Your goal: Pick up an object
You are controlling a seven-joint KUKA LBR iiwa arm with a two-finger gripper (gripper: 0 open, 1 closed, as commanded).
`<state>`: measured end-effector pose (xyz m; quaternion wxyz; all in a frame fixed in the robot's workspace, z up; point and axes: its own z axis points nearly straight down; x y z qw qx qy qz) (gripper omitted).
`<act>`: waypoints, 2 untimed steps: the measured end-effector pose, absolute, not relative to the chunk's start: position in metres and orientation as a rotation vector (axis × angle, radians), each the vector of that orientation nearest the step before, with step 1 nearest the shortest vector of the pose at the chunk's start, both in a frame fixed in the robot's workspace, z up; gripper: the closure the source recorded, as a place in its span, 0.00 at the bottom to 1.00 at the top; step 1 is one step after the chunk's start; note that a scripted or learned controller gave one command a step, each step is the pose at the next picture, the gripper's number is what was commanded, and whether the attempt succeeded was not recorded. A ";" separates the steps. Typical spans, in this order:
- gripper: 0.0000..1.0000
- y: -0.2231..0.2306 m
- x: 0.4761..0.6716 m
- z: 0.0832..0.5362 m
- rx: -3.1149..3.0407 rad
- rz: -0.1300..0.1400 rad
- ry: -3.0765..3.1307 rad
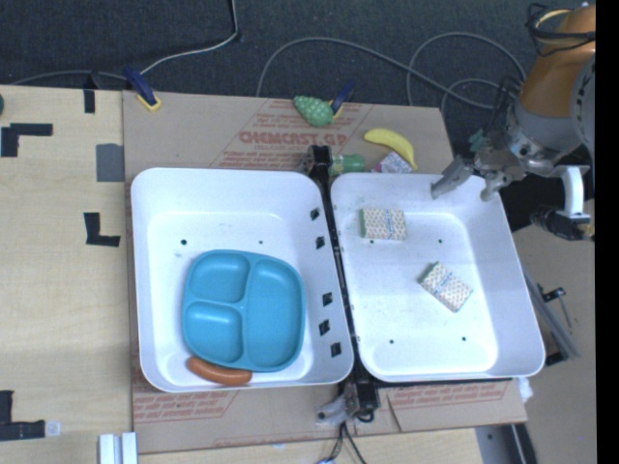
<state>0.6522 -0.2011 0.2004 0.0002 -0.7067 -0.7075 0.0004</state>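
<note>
Two small patterned packets lie in the right bin (484, 356): one (384, 224) near its back left, the other (446, 286) near its middle right. My gripper (468, 183) hangs above the right bin's back right corner, open, with nothing between its two fingers. It is well to the right of the nearer packet. In the left bin (174, 201) lies a blue divided plate (242, 309), and an orange sausage (220, 372) rests against the plate's front edge.
Behind the bins on the cardboard lie a yellow banana (391, 145), a green toy (313, 109) and a small pink-and-white item (393, 164). Cables run over the dark floor at the back. A black clamp (319, 158) sits between the bins at the back.
</note>
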 end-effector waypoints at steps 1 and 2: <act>0.00 -0.173 0.587 0.086 -2.220 -0.001 -2.223; 0.00 -0.206 0.513 0.087 -2.226 0.001 -2.223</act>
